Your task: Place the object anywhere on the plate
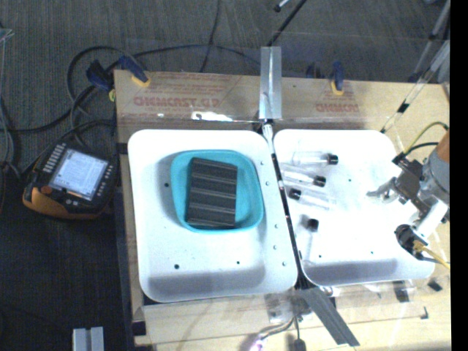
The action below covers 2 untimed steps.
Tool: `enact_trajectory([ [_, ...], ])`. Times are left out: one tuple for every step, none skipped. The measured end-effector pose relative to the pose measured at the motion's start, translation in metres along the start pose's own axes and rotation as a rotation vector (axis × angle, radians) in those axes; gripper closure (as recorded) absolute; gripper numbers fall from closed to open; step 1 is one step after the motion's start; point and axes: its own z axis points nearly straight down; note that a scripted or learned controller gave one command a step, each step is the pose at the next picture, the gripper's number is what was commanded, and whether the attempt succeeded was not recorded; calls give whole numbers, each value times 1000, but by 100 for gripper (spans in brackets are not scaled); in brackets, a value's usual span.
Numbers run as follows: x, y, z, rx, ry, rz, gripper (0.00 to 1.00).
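Note:
A teal plate [252, 196] lies in the left bin [212, 276]. On it rests a dark grey ribbed block [212, 192], lying flat and covering the plate's middle. My gripper [411, 196] hangs at the right edge of the right bin [358, 254], far from the plate and the block. I see nothing in it.
Several small clear vials with black caps [313, 159] lie scattered in the left half of the right bin, one [310, 225] nearer the middle. A handheld pendant [72, 178] sits on the floor to the left. A cardboard wall [219, 101] runs behind the bins.

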Motion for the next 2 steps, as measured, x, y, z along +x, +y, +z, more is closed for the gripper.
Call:
enact_trajectory([
  [13, -15, 81, 6, 1, 79, 0],
  [15, -15, -46, -1, 0, -68, 0],
])
